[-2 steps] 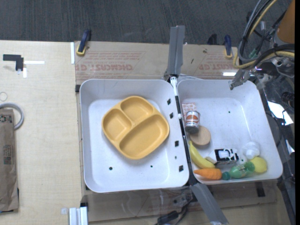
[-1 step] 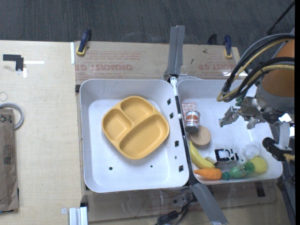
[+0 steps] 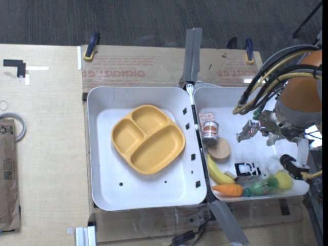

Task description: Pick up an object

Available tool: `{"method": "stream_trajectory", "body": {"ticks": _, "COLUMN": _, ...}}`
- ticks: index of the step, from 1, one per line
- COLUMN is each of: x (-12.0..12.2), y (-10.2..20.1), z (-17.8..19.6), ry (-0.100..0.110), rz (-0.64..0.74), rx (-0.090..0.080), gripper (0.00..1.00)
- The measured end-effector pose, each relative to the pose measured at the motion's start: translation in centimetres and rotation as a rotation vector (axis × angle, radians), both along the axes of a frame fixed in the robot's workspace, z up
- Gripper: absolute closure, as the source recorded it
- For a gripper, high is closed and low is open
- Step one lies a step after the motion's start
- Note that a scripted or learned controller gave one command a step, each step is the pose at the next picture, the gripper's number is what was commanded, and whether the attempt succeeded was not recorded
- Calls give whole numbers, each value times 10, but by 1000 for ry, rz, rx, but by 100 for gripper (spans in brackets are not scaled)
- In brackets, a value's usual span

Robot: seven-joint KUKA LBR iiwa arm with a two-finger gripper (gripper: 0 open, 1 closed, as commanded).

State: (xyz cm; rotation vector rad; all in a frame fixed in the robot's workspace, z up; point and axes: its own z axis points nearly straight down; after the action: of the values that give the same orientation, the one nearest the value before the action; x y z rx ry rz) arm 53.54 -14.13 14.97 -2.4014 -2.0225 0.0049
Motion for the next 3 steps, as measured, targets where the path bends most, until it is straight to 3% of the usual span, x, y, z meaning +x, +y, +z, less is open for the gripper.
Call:
{"method": "stream_trajectory", "body": {"ticks": 1, "x": 0, "y": -2, "z": 9, "ry": 1, "rz": -4, "rx": -1, "gripper": 100}}
{"method": "stream_trajectory", "body": {"ticks": 3, "x": -57, "y": -74, "z": 253, "ry": -1, "rz": 47, "rx": -2, "gripper": 100}}
